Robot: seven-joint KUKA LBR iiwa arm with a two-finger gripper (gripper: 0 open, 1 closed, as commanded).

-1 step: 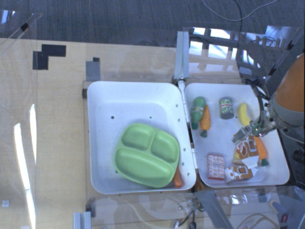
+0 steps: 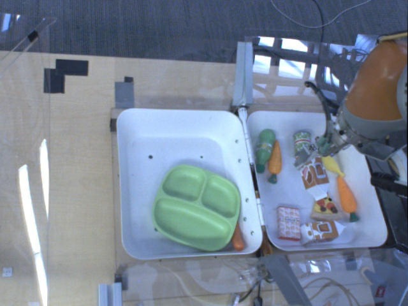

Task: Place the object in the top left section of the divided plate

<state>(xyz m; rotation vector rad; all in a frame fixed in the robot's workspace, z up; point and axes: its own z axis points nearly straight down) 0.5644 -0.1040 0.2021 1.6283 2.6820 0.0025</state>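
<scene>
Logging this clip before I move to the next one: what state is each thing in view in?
divided plate: flat in the left bin, sections bare
green bottle: lying in the right bin
carrot: lying against the green bottle
second carrot: lying near the right wall
can: lying beside the end effector
pizza slice: flat

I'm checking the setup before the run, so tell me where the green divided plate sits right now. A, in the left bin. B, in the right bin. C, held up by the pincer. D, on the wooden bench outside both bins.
A: the green divided plate lies on the floor of the left bin, with the toy food in the right bin.
</scene>
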